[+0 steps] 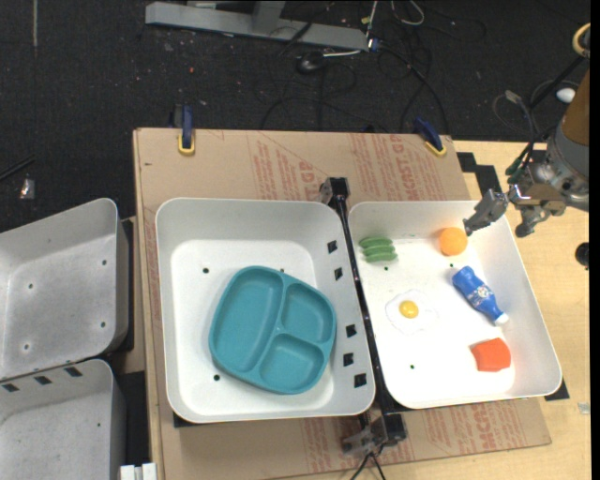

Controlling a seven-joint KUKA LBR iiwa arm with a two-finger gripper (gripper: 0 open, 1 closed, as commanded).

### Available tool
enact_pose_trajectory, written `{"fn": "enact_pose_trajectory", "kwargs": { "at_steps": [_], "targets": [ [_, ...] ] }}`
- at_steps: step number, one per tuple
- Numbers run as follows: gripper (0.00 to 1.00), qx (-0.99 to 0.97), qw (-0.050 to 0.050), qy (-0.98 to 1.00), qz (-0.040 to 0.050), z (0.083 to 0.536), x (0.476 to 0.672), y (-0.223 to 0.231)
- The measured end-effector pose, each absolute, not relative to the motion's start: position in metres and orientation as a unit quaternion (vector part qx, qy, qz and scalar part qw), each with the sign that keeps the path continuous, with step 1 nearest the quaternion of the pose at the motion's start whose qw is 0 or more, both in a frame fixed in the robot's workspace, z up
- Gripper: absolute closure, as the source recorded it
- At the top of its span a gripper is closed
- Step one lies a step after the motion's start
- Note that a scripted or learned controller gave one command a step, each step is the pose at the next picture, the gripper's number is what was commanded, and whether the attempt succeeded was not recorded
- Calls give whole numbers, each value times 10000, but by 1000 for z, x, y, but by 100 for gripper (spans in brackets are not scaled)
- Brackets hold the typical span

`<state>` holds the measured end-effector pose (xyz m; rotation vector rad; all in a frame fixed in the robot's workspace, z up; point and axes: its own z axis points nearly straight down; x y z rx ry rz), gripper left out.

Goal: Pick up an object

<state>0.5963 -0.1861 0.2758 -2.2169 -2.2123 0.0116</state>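
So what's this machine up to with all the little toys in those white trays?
A robot arm reaches in from the right, its pincer open and holding nothing, hovering over the upper right edge of the right bin. That bin holds an orange ball, a green piece, a fried egg toy, a blue bottle and an orange-red block. The left bin holds a teal divided plate. Nothing has been picked up yet; the ball lies nearest the pincer.

Dark speckled floor (pixel 75 94) surrounds the brown worktop (pixel 281 159); cables (pixel 412 84) trail across it, and a grey bar (pixel 253 26) lies beyond.
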Motion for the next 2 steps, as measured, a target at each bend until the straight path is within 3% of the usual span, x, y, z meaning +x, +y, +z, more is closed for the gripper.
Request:
{"fn": "enact_pose_trajectory", "kwargs": {
  "at_steps": [1,2],
  "targets": [
    [0,-7068,-3,-7074,4,283,598,-185],
    [0,-7073,17,-7069,15,224,606,-187]
  ]
}}
